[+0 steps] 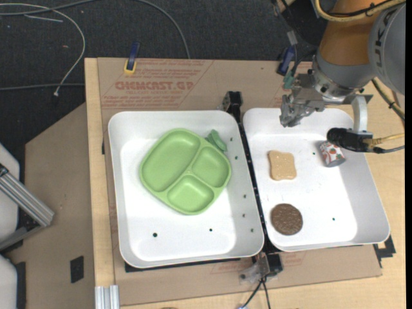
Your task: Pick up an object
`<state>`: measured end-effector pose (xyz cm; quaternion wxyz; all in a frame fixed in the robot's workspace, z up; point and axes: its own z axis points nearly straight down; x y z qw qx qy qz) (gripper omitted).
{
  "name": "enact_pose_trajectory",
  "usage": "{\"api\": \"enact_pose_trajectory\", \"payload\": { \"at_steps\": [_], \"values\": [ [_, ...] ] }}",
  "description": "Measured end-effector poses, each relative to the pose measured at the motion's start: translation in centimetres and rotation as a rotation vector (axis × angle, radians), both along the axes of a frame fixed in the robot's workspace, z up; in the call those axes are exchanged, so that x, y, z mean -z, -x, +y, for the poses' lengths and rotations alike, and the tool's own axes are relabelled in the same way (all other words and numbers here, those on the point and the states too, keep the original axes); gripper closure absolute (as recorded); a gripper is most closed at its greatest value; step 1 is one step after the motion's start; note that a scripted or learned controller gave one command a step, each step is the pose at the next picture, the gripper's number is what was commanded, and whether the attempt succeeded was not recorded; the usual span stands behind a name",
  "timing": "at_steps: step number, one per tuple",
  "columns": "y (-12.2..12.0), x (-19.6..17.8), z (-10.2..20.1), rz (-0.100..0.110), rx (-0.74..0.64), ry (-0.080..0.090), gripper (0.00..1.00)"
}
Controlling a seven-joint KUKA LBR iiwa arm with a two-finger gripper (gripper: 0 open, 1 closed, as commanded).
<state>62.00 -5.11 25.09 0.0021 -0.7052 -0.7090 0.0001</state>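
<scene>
We log the arm entering from the right, its orange band above the wrist, with the gripper (293,116) hanging over the far edge of the right bin (360,230). Whether the gripper is spread or pressed together we cannot tell at this angle and size; nothing shows in its grasp. The task names no particular object, so we list the candidates. In the right bin lie three, well apart from one another: a tan slice of toast (282,166) near the bin's middle, a dark brown round patty (286,219) toward the near side, and a small red-and-white cup (330,153) lying tipped by the right wall, just beside a black fitting on the arm's cabling. The spacing suits a blind pick, since no object crowds another. The toast lies closest to the gripper, a little nearer the camera than the tool, so we judge it the likeliest target, though that is only our reading. The left bin (129,230) bears a green divided plate (185,170), set at a slant, with a small dark green piece (217,140) touching its far rim. Both flat food items sit low on the bin floor, so we expect a pinch to need a deep, well-centred descent.
</scene>
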Motion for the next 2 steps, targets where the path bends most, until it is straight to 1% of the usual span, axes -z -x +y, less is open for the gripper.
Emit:
{"api": "enact_pose_trajectory", "payload": {
  "at_steps": [1, 2],
  "values": [
    [-1.0, 1.4, 5.9, 0.000, -0.001, 0.000, 1.00],
    [-0.5, 1.8, 11.4, 0.001, -0.001, 0.000, 1.00]
  ]
}}
